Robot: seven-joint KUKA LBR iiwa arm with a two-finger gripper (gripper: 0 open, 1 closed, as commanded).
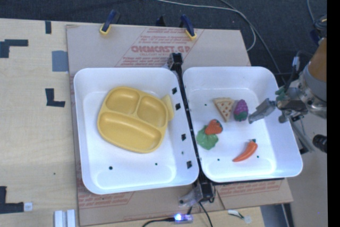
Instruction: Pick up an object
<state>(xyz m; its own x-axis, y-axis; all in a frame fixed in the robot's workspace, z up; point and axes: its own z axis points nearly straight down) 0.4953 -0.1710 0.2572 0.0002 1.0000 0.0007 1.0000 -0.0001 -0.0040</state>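
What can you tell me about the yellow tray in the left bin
The yellow tray looks like moulded plastic, rounded at the corners, with three compartments: one long one along its near side and two smaller ones behind it. It lies flat and right side up on the floor of the left bin, turned at a slant to the bin's walls. A small yellow tab sticks out at its right end, close to the divider between the bins. Its compartments hold nothing, and only the bin touches it.

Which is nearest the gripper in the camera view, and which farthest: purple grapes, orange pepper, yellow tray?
From the gripper, at the right bin's right side:
1. Purple grapes, just to its left.
2. Orange pepper, lower down, toward the right bin's front.
3. Yellow tray, across the divider in the left bin.
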